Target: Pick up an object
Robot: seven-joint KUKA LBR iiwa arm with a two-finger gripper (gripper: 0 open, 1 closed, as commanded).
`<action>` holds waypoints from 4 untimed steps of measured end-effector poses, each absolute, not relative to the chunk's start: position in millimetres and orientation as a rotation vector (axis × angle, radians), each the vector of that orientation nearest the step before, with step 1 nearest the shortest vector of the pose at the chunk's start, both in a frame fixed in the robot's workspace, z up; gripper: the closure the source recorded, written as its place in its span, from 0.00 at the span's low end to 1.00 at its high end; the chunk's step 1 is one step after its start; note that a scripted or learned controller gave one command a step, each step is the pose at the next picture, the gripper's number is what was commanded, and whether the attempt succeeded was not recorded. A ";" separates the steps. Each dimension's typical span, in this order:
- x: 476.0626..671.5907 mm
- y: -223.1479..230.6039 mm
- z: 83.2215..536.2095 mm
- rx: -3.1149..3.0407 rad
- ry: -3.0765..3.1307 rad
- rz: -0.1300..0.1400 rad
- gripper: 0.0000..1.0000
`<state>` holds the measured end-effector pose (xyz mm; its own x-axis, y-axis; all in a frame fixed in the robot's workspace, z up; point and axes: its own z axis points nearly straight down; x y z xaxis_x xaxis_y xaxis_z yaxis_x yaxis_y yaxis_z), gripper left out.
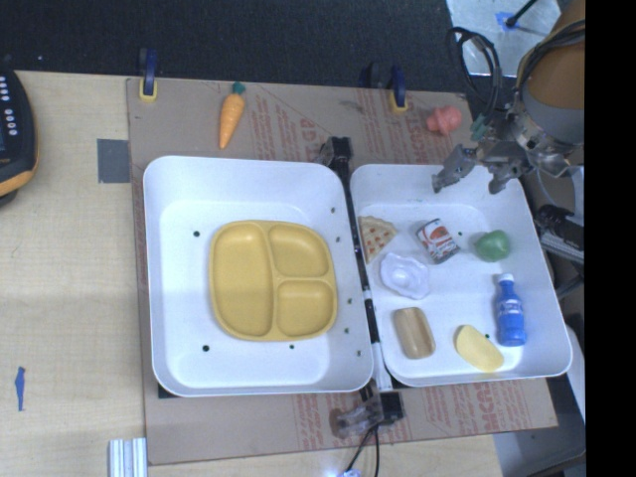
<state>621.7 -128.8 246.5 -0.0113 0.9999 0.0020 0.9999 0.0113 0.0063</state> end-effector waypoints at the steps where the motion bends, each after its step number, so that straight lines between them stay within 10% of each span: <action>1: 631.1 -191.6 164.1 2.224 2.225 -0.011 0.00; 2: 643.3 -212.9 244.7 2.214 2.220 0.002 0.00; 3: 582.7 -210.6 110.2 2.229 2.234 -0.010 0.00; 4: 586.9 -213.1 127.7 2.217 2.227 -0.005 1.00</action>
<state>586.9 -213.1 127.7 -0.0047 1.0000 -0.0015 1.0000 0.0047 -0.0030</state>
